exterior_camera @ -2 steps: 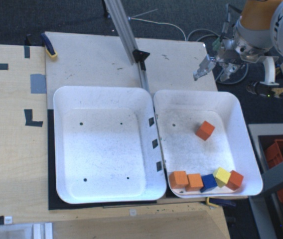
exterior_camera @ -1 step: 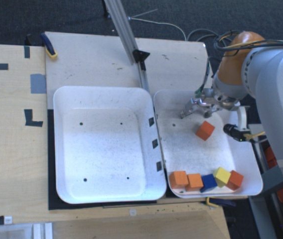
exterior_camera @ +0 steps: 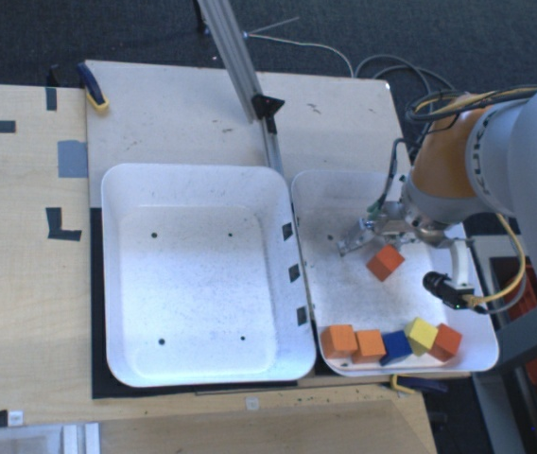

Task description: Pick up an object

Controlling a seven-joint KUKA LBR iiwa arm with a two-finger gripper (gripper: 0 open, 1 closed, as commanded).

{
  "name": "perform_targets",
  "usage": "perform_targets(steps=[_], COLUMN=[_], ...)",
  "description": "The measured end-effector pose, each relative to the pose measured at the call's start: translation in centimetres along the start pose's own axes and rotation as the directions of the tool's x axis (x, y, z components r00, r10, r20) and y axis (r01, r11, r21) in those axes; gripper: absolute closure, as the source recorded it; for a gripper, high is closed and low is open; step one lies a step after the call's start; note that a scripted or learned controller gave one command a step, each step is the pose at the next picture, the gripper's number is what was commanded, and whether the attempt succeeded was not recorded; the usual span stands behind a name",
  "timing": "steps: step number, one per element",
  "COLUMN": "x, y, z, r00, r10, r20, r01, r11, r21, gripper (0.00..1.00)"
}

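Blocks in the right bin (exterior_camera: 344, 197)

An orange block (exterior_camera: 385, 262) sits mid-bin, tilted — five more (exterior_camera: 391, 342) line the near wall.

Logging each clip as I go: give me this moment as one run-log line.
arm: over right bin | claw: beside orange block, grasp unclear | row of blocks: along near wall | left bin: no blocks visible

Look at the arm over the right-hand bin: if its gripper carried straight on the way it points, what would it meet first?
The gripper points down into the right bin. Going straight on, it would probably meet the tilted orange block just beneath it first, though depth is hard to judge from this slanted view.
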State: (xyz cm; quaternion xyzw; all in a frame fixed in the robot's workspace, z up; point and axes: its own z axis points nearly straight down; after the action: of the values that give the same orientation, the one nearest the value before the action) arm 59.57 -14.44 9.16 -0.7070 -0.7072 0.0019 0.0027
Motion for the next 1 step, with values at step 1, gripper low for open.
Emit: perform_targets(steps=[1], x=[1.94], y=[-5.31], z=[0.00], r00=[1.000], r10=[0.001], r20=[0.000], r01=[-0.001], r11=[1.000], r21=[-0.002], gripper=[0.00])
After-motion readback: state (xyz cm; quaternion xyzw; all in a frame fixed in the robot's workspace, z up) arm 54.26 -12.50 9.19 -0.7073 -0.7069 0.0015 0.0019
